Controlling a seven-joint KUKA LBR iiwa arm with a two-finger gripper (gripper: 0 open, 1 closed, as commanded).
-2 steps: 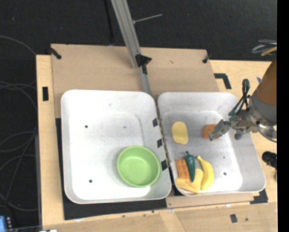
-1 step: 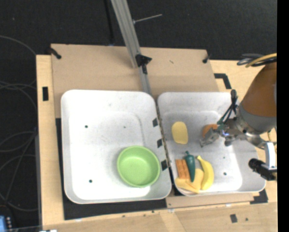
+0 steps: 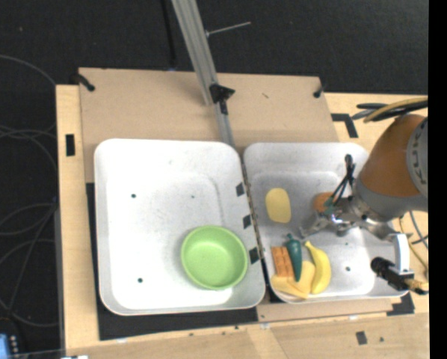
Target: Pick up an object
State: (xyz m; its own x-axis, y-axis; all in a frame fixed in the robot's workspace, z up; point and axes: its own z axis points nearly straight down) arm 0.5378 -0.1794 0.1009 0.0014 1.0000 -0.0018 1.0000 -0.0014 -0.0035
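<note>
Pincer (image 3: 335, 219) low in right bin (image 3: 298, 159), grip state impossible to tell, yellow oval (image 3: 278, 205) upright at left, banana (image 3: 318, 269) lengthwise lower centre-right, green bowl (image 3: 214, 256) in left bin (image 3: 156, 200)

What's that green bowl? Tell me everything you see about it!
The green bowl is round, light lime green, and looks like smooth plastic. It sits upright, open side up, with nothing visible inside. It rests on the floor of the left white bin, in the near right corner, close to the wall next to the other bin. Nothing else touches it. The arm's tool is over in the other bin, away from it.
</note>
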